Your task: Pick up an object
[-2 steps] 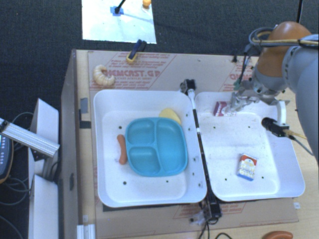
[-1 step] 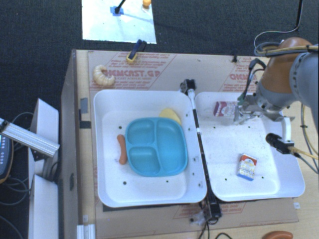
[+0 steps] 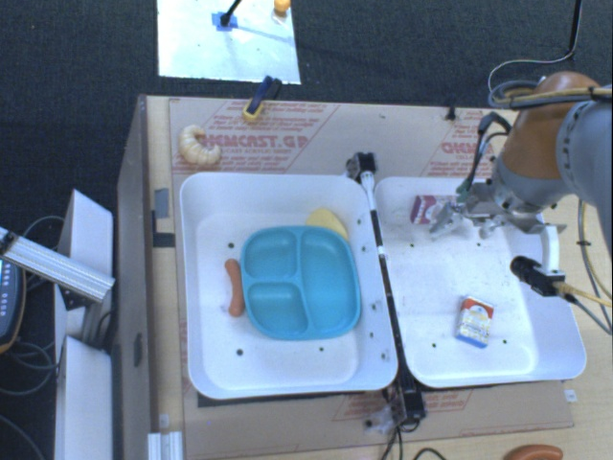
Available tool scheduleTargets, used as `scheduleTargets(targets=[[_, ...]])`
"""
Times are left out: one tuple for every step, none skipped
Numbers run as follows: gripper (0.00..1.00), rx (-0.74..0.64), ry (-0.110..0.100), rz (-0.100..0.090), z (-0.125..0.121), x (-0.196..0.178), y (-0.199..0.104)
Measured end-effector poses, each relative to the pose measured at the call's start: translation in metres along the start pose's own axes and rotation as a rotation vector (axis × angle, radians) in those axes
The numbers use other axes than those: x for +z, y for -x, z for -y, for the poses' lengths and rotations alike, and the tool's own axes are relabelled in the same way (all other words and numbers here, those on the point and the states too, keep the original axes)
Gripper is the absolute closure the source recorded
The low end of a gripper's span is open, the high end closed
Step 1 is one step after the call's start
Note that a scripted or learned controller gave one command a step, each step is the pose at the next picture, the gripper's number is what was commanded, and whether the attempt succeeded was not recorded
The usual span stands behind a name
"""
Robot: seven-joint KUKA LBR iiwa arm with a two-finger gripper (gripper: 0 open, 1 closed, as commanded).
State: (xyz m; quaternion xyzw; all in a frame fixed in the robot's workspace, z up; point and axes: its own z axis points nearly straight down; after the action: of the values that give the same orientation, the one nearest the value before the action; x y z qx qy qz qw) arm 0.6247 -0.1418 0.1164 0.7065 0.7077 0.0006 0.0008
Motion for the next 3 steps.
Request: scheduleTargets(targets=[[0.0,-0.003,0.0,-0.001,-0.039,0.032,-0.027],[0.0,-0.003,-0.002,0.0,-0.044,0.031,-0.041],[0.0,-0.003,-0.002,0.0,-0.044,0.032,-0.059]])
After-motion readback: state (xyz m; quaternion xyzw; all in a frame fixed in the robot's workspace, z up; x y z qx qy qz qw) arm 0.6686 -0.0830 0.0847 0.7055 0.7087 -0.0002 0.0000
